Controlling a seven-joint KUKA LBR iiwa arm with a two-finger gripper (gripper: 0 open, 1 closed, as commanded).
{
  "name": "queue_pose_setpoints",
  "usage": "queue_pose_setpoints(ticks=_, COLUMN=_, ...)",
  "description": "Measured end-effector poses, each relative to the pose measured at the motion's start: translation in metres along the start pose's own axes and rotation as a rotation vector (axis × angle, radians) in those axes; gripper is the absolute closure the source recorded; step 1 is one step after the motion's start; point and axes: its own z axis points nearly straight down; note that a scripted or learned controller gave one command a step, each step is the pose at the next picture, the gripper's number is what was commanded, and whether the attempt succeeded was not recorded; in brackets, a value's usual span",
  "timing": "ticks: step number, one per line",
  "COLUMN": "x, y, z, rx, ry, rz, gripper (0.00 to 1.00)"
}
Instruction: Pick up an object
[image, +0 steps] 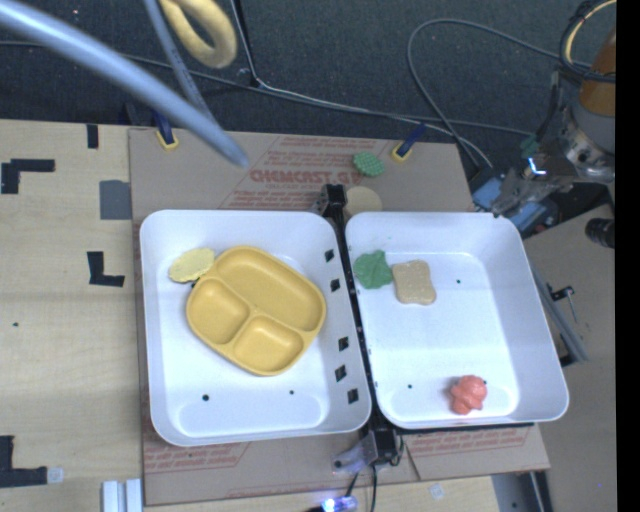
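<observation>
The right bin (520, 300) holds a green leafy toy (371, 269), a tan cracker-like piece (412, 282) beside it, and a red-pink toy (467, 393) near the front right corner. In the left bin (160, 330) lies a yellow divided plate (255, 310) with a pale yellow piece (191, 264) at its upper left. The arm's wrist and gripper (535, 180) sit at the right edge, above and outside the right bin's far right corner, apart from every object.
A small green piece (368, 162) lies on the cardboard behind the bins. Cables loop across the dark background, and a grey tube (120, 65) slants across the upper left. Black clips line the divider between the bins.
</observation>
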Motion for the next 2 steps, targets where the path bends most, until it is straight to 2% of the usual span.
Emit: queue_pose_setpoints(ticks=2, x=0.103, y=-0.014, z=0.003, rx=0.002, ry=0.002, rz=-0.004, gripper=1.0)
